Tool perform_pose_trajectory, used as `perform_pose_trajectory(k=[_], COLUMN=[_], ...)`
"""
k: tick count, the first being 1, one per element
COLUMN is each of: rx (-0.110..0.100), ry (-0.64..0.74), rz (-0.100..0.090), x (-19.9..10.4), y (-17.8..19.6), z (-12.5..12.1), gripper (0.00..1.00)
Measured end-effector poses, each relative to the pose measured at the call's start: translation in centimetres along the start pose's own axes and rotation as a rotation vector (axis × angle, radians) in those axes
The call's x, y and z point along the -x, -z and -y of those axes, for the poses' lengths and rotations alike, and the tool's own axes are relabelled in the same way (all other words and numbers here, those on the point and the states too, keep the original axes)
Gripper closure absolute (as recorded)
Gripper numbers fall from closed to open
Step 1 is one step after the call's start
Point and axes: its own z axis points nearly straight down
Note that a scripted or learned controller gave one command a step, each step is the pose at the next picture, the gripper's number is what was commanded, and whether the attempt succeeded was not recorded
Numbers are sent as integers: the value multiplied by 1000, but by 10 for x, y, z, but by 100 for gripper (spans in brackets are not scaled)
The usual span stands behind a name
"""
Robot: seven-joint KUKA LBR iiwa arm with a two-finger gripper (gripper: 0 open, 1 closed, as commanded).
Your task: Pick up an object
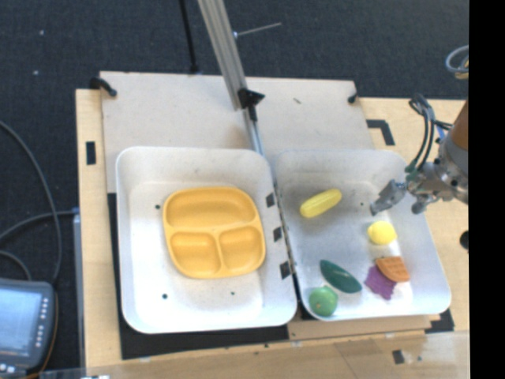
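The 2 white bins sit side by side on the bench, their inner rims touching down the middle. The left bin (pixel 138 212) holds a yellow divided tray (pixel 213 230) with 3 compartments, lying near its centre with bare floor all round it.

The right bin (pixel 347 172) holds the loose items. A yellow oblong piece (pixel 320 203) lies tilted in the upper middle, with open floor on every side. A small yellow ball (pixel 382 232) rests further right. Just below it an orange piece (pixel 393 268) touches a purple piece (pixel 379 283), both close to the bin's right rim. A dark green oval (pixel 340 276) lies toward the lower middle, and a light green ball (pixel 323 299) sits just under it, tight against the front rim.

The gripper (pixel 392 197) comes in from the right over the right bin's upper right area, above the small yellow ball and to the right of the oblong piece, apart from both. Nothing shows between its fingers; how wide they stand I cannot tell. The floor around the oblong piece offers the most room.
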Motion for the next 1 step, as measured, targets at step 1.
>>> perform_pose_trajectory(k=[1], rx=[0], ry=[0], rz=[0], x=[0], y=[0], z=[0], gripper=[0])
